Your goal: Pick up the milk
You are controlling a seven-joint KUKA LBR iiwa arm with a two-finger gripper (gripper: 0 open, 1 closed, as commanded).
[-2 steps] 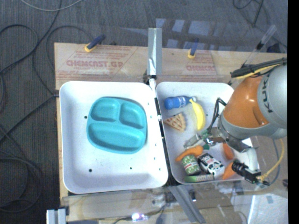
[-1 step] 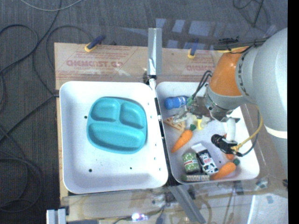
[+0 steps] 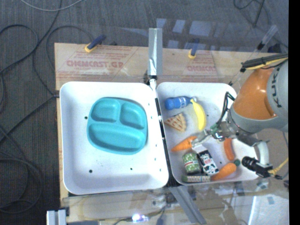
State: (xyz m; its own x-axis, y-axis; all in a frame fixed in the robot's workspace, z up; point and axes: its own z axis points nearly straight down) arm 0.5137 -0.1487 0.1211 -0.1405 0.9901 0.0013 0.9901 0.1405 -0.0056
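The milk (image 3: 205, 160) is a small carton with black and white cow patches, lying in the right bin (image 3: 216, 93) near its front wall. My gripper (image 3: 212, 133) hangs low over the middle of that bin, just beyond the carton's white top and close to it. The view shows nothing held in it. The grey arm with its orange band (image 3: 253, 102) comes in from the right and covers part of the bin's right side.
Around the milk lie a green can (image 3: 190, 162), an orange carrot (image 3: 184, 144), a second carrot (image 3: 224, 171) and a red sausage (image 3: 228, 149). Further back are a banana (image 3: 200, 114), a blue bottle (image 3: 177, 102) and a waffle wedge (image 3: 176, 123). The left bin (image 3: 75, 172) holds a blue divided plate (image 3: 118, 124).
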